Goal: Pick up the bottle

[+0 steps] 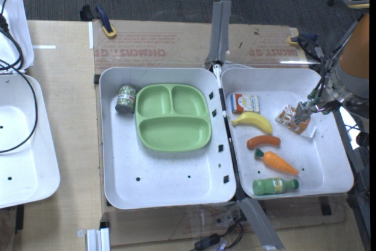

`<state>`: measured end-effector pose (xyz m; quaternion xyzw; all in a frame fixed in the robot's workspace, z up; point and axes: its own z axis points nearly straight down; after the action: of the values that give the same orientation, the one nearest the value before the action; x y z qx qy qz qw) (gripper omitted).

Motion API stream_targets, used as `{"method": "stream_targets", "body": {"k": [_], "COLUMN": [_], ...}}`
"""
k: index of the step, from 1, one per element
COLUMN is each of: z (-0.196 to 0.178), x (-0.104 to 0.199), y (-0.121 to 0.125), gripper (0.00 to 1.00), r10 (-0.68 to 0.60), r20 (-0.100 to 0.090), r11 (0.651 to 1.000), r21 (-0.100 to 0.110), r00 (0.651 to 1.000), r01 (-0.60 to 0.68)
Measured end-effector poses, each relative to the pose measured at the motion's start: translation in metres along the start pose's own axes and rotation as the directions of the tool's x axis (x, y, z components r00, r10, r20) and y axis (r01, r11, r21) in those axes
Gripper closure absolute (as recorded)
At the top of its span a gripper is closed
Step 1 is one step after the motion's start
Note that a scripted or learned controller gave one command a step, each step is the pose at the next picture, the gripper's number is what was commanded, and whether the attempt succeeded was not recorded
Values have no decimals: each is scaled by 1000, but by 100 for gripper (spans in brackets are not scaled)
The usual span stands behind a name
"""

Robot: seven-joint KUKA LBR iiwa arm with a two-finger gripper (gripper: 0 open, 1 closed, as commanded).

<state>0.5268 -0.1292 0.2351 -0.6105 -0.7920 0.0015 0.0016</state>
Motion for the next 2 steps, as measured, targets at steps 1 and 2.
{"method": "stream_targets", "body": {"k": [1, 2], "z": [125, 144], "x": [6, 0], "y": [-39, -50], "gripper": [100, 100], "r10": [-228, -410], "r20": [15, 2], "r11": [974, 912], "r21": [-16, -4], "r00": [974, 912], "r01": [228, 410]}}
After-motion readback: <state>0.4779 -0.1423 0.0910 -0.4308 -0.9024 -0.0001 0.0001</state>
